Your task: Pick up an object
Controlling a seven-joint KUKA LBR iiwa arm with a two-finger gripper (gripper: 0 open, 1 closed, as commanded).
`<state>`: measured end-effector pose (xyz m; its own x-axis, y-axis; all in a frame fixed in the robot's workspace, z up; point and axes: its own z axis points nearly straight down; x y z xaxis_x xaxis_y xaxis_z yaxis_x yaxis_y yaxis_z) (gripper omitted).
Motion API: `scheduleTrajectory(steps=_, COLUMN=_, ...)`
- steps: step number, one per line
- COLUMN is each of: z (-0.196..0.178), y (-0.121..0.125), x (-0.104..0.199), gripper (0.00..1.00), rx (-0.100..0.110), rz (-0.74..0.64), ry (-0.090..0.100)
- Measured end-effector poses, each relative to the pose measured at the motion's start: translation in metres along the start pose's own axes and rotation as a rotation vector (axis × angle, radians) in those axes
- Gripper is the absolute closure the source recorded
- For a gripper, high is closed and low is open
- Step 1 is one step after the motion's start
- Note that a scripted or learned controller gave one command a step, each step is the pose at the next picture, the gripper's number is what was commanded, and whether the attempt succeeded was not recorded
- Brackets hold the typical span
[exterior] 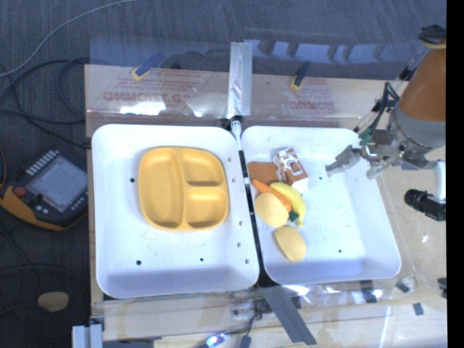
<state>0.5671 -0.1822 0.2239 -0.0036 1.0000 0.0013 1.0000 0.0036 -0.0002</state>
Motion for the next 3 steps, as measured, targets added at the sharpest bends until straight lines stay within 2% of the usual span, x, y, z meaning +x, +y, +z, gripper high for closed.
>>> scheduleTrajectory(steps=1, z=0.071, y=0.037, x=0.068, gripper=0.00, rx=0.000, rz=-0.130, ry=0.000)
scheduleTrajectory(steps=2, z=0.134, y=0.009, x=0.063, gripper=0.00, rx=-0.015, rz=-0.259, ry=-0.007)
scheduleTrajectory(steps=3, z=0.134, y=0.004, x=0.020, gripper=0.00, rx=-0.012, rz=-0.407, ry=-0.008)
